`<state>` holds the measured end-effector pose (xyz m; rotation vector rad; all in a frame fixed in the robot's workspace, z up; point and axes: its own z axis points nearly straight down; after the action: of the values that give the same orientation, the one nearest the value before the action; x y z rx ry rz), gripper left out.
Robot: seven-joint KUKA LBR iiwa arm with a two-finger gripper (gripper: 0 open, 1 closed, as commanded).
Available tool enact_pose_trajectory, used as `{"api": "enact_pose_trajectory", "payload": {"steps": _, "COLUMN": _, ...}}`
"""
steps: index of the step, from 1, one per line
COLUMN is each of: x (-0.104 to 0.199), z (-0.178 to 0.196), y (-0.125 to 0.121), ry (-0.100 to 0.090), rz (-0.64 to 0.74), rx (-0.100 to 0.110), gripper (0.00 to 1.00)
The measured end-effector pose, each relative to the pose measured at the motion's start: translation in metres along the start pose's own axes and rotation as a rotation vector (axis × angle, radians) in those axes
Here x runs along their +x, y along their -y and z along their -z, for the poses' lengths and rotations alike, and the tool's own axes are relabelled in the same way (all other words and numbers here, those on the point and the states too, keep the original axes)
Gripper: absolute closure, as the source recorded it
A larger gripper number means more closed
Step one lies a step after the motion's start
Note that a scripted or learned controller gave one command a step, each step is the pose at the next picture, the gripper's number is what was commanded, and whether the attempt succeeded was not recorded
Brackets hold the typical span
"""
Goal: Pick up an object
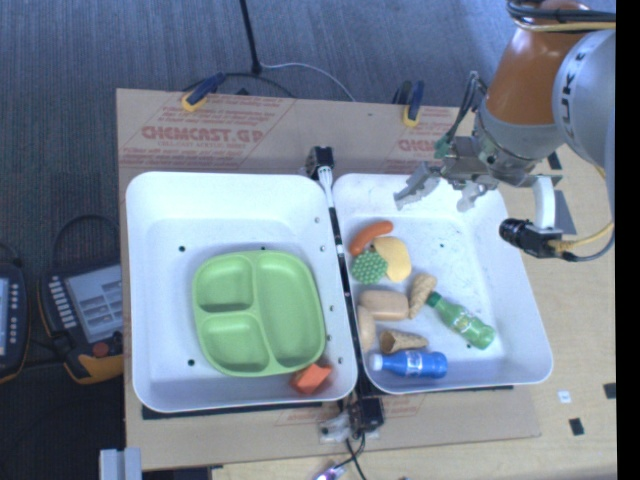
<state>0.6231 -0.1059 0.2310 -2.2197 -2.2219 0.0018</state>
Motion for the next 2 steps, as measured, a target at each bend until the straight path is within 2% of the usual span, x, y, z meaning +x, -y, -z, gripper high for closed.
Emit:
{"api": "enact_pose_trajectory", "payload": {"steps": 1, "x": 0.008, "z": -0.137, "y": 0.018, "ry": 0.000, "rz": -0.150, "rx": 0.000, "gripper": 0.00}}
{"api": "enact_pose_trajectory", "payload": {"steps": 2, "x": -0.008, "z": -0.145, "y": -0.039, "ry": -0.003, "rz": -0.274, "rx": 0.048, "gripper": 0.00}}
